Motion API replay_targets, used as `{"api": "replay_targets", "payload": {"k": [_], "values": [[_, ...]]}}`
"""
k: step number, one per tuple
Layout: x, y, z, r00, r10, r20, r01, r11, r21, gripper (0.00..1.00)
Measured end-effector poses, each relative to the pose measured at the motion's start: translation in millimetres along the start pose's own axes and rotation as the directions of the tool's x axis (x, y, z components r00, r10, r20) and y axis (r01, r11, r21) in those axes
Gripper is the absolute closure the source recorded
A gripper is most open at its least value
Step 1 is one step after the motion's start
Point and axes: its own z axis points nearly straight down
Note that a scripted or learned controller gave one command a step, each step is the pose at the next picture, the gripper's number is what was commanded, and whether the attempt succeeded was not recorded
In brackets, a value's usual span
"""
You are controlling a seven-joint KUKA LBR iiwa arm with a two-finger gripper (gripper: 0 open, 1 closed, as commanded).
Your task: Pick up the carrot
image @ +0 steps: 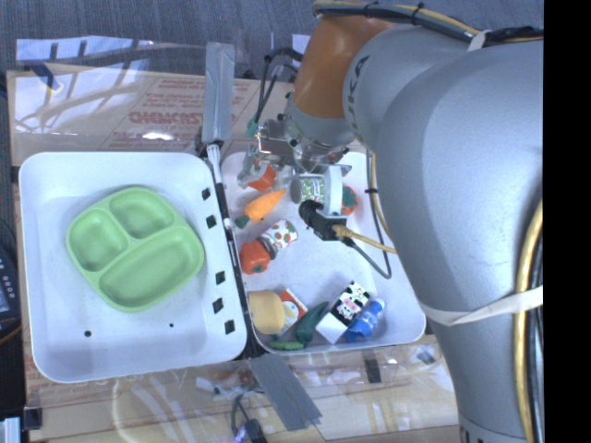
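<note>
Carrot lies loose on the right bin floor, just below the gripper, which hangs low to line up a grab. Finger spread: cannot tell, the wrist hides it

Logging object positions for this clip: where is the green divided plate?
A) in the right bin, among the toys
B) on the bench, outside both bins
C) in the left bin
C: the green divided plate lies flat on the floor of the left bin, apart from the carrot in the right bin.

Matt green plastic plate; smooth white plastic bins; glossy grey arm casing
</note>
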Motion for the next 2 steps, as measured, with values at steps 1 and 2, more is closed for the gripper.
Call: {"api": "replay_targets", "payload": {"k": [1,2], "values": [[-70.6,-41.2,-197.9,1.000,-0.014,0.000,0.014,1.000,-0.003,1.00],[-91.0,-61.7,-248.8,0.977,-0.211,0.001,0.211,0.977,-0.004,1.00]]}}
